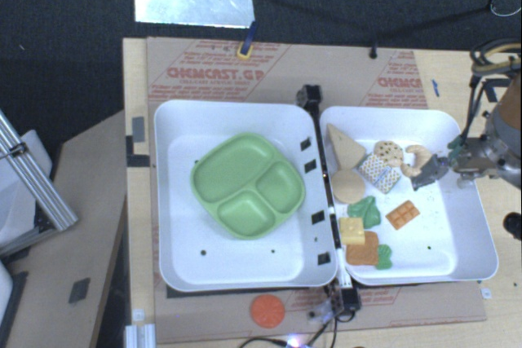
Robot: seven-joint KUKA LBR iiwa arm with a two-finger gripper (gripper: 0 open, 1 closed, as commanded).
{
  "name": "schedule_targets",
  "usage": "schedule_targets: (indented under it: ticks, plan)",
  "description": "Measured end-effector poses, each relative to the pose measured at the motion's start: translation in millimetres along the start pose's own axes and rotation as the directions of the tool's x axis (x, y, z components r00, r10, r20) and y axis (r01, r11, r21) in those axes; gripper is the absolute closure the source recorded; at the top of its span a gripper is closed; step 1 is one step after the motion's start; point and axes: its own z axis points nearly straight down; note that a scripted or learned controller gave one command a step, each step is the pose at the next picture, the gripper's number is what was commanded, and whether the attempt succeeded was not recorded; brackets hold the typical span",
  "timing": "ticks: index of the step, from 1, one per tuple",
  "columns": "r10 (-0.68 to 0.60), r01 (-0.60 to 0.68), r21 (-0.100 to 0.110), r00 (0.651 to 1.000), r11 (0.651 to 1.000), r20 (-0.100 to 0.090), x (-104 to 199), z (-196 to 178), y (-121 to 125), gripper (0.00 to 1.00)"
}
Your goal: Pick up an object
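Observation:
The right bin (469, 244) holds several toy foods. A beige wedge (346, 147), a cookie (388, 151) and a tan croissant (418, 158) lie at the back. A blue-and-white checked box (378, 172) and a beige disc (349, 186) sit mid-bin. Nearer the front are a green piece (365, 210), an orange waffle (402, 214), a yellow cube (352, 231), an orange block (363, 249) and a small green piece (382, 257). My gripper (427, 174) reaches in from the right, low over the bin, right beside the croissant and the checked box.
The left bin (175, 257) holds a green divided plate (247, 185). A black divider with clips (320, 175) runs between the bins. An orange disc (267, 310) lies on the cardboard in front. A metal frame (33, 183) stands at the far left.

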Motion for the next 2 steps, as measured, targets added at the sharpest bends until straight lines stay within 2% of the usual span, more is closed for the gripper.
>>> schedule_targets:
  ticks: [1,2]
  plan:
    - [0.002,-0.002,0.005,1.0,1.0,-0.002,6.1,61.0,-2.7,0.0]
    - [0.003,-0.003,0.004,1.0,1.0,-0.001,-2.9,112.7,-7.6,0.0]
